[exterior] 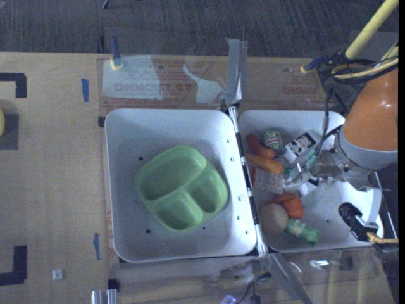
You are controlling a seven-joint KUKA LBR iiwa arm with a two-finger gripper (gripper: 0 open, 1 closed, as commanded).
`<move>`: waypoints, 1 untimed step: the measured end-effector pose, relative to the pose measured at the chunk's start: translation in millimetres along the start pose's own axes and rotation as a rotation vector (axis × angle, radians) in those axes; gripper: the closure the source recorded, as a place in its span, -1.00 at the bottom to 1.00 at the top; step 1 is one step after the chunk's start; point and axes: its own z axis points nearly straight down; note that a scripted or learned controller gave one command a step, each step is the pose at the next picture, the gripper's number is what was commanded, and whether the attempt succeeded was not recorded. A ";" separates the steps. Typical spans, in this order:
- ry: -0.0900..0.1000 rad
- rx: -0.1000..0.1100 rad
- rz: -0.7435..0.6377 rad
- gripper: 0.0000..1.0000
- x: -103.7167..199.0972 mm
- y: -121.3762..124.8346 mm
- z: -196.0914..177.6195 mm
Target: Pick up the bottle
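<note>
A small green bottle (303, 232) lies on its side near the front edge of the right bin (329, 202), just right of a tan round potato-like thing (273, 218). My gripper (302, 174) hangs over the middle of the right bin, behind the bottle and apart from it. It sits above a pale crinkled packet (270, 182) and next to a white-and-black box (302, 144). I see nothing held in it. The arm's orange band (374, 116) covers the bin's right rear.
The right bin also holds two carrots (264, 163), a small green-topped can (273, 137) and an orange piece (292, 205). A green divided tray (181, 187) lies in the left bin (126, 138). A metal divider strip (243, 170) separates the bins.
</note>
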 end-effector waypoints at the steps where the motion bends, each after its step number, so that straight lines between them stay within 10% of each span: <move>1: -0.003 -0.007 -0.343 -1.00 -57.8 -20.2 105.9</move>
